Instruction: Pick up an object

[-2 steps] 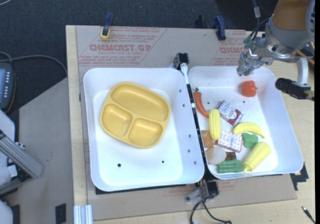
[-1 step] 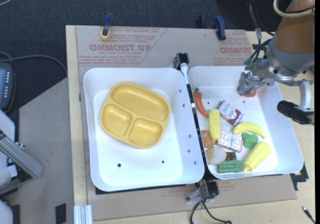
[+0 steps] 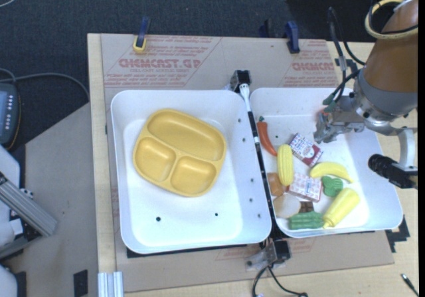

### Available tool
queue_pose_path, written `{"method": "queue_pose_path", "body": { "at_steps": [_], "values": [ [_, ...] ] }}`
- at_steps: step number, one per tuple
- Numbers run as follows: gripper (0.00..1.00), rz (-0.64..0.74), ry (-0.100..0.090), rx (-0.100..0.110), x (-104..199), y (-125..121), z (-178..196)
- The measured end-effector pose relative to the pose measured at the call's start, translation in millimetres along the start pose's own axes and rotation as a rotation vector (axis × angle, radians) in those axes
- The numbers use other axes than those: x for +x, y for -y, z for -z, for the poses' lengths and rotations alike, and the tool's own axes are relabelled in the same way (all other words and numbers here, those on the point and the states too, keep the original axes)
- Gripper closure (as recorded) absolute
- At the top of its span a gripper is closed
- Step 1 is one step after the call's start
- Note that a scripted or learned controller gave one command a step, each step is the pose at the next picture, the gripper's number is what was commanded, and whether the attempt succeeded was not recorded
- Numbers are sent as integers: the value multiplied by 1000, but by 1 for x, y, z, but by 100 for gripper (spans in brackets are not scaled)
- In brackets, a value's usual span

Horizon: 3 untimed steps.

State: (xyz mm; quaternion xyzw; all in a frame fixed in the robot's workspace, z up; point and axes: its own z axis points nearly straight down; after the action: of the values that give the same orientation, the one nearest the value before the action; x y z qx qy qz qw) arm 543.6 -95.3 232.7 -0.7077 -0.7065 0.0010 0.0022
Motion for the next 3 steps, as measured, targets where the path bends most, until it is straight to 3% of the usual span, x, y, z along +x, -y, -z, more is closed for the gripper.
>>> {"method": "queue_pose_path", "body": {
  "at_steps": [1,2,3],
  "values": [
    [100,0,0,2,9,37,-19],
    [100,4,2,-9,18,34,0],
    [100,1,1,-2,19,33,-12]
  ]
}}
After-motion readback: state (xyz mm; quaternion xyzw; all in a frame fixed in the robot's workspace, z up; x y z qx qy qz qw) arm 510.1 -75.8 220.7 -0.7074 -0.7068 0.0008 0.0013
